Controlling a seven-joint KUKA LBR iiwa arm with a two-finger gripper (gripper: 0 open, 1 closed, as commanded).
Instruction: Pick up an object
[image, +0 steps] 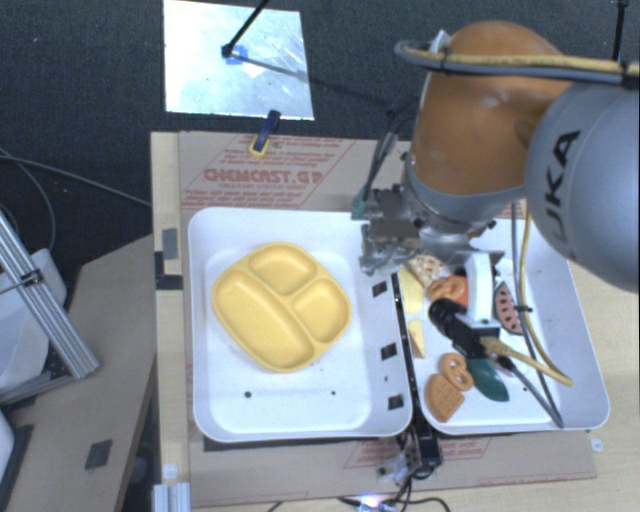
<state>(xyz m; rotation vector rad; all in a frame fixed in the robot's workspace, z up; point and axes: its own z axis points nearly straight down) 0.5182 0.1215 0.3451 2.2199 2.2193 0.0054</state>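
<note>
Left bin (205, 400): holds a divided plate (282, 305), lying toward its far-left part.
Right bin (580, 390): holds small toy foods.
Watermelon slice (507, 308): right side.
Pretzel (458, 372): near end, cracker (443, 397) just beside it.
Arm (500, 130): over the right bin's far end.

A: What does the arm (500, 130) cover?
B: The right bin's (575, 400) far rim toward twelve o'clock, and the gripper's fingers.
A: Anything cut off?
B: The arm itself, at the three o'clock edge. The small toys beneath it are partly hidden.
</note>
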